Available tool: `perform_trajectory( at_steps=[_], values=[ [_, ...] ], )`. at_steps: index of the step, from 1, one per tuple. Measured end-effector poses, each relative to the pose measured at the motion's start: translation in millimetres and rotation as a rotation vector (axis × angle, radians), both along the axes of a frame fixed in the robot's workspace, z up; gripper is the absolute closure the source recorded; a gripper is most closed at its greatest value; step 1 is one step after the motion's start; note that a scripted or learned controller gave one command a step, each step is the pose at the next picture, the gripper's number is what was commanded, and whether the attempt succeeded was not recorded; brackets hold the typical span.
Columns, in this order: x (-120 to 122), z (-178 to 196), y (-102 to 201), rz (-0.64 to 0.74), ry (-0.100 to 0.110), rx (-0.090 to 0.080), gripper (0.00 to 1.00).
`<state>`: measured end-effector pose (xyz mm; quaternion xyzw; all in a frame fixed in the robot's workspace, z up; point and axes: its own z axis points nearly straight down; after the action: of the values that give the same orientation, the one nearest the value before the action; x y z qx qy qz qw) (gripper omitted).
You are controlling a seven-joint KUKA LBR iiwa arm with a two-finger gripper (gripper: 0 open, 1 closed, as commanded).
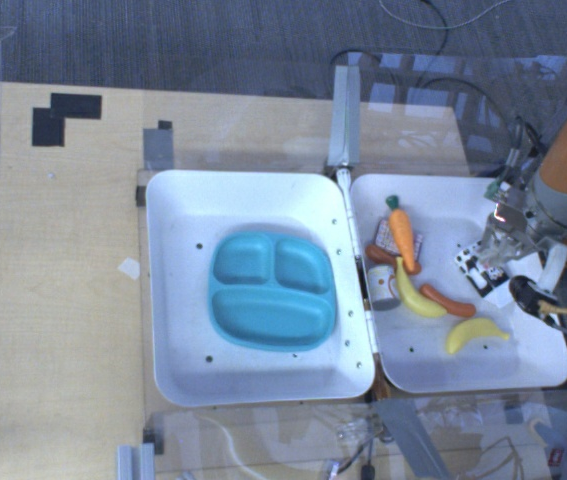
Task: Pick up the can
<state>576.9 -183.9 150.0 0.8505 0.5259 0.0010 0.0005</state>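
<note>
One gripper: the gripper [485,260] hangs over the right bin [443,203], at the bin's 3 o'clock side; nothing seen held.
Gripper state: cannot tell if spread or pressed together; the tip is a small black-and-white blur.
Nearest items: red sausage [449,301] at the gripper's 8 o'clock, small banana [477,335] at its 6 o'clock.
Further out: curved banana [415,298] and carrot [401,238] toward its 9 o'clock.
Can: small grey can [383,290] at the right bin's 9 o'clock, just beside the left wall, well apart from the gripper.
Can neighbours: curved banana touching or just beside it at 3 o'clock; brown-red piece [378,255] at 12 o'clock.
Handling (judgement): likely light, stiff and smooth-walled, so slippery; may roll if it is on its side.
Hold (judgement): across the middle of the body, closing along the 12–6 line, since the wall and the banana crowd 9 and 3.
Hard to make out: can upright or lying, cannot tell; its right side is partly hidden by the banana; label unreadable.
Left bin: left bin [183,268] holds a blue divided tray [268,290].
</note>
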Motion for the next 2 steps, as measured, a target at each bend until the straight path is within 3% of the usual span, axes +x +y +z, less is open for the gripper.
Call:
perform_trajectory(
  at_steps=[1, 2],
  values=[
    [-11, -3, 36, -0.201, 0.002, 0.002, 1.00],
    [-27, 35, 113, -0.363, -0.001, 0.002, 1.00]
  ],
)
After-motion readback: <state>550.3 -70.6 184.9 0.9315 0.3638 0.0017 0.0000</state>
